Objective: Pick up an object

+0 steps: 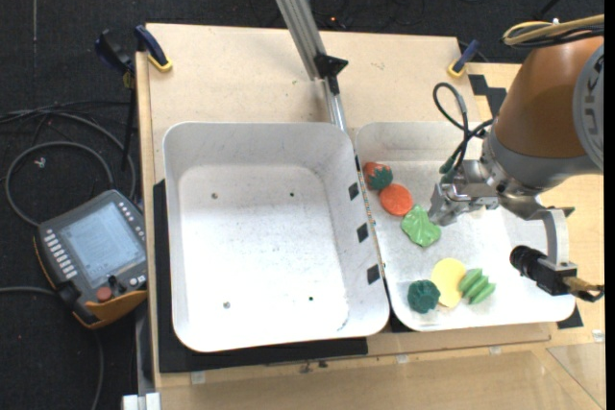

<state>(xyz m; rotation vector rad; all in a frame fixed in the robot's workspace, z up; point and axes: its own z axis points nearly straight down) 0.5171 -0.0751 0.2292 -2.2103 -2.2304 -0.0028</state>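
Desk (240, 72): wooden, bearing two white bins.
Left bin (255, 235): toward the desk's left edge.
Right bin (514, 298): at the right edge.
Tool (444, 206): low over the right bin, touching or just above the light green piece (420, 229); finger opening cannot be told.
Orange ball (395, 199), yellow disc (449, 277), dark green lump (423, 295), striped green piece (477, 286): in the right bin.

A: Bins' colouring?
B: Left bin (192, 149) and right bin (524, 298) — white, finely dark-speckled.
A: Objects?
B: Orange ball (395, 199); light green crumpled piece (420, 228); yellow disc (449, 277); dark green lump (423, 295); ridged bright green piece (477, 286) — small red-and-green item (378, 175).
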